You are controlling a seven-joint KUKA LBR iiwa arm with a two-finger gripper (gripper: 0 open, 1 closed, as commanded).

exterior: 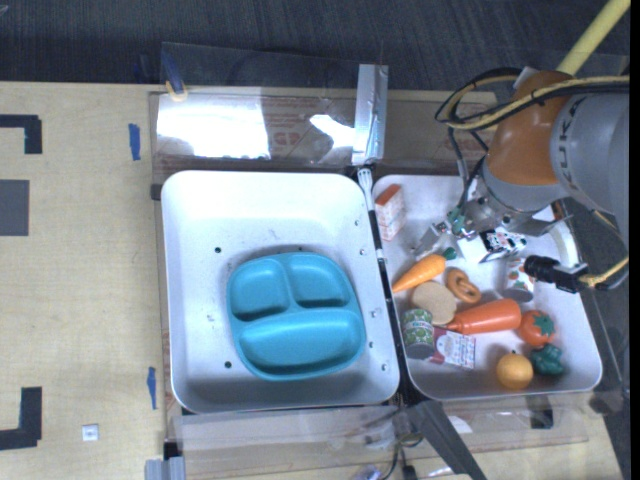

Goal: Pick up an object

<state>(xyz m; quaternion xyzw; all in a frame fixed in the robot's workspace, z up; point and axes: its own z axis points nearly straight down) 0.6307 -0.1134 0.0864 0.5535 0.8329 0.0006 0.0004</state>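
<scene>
Bins (190, 268), two of them, sit side by side on the bench. The left one holds a single blue divided tray (295, 313), lying flat toward its near side. The right bin (590, 368) holds everything else. One small carton (389, 212) stands at its far left corner. One small carrot (420, 271) lies beside a pretzel-like ring (463, 286), with a tan round piece (434, 301) just near of them. One larger orange carrot (487, 316) lies across the middle, a small can (417, 330) to its left and a red-and-white packet (456, 349) just nearer. Near the right corner are one orange fruit (514, 369), one red tomato-like piece (538, 327) and one dark green piece (549, 360). The gripper (478, 230) hangs over the far part of the right bin, above the ring; I cannot tell how its grasp stands.
</scene>
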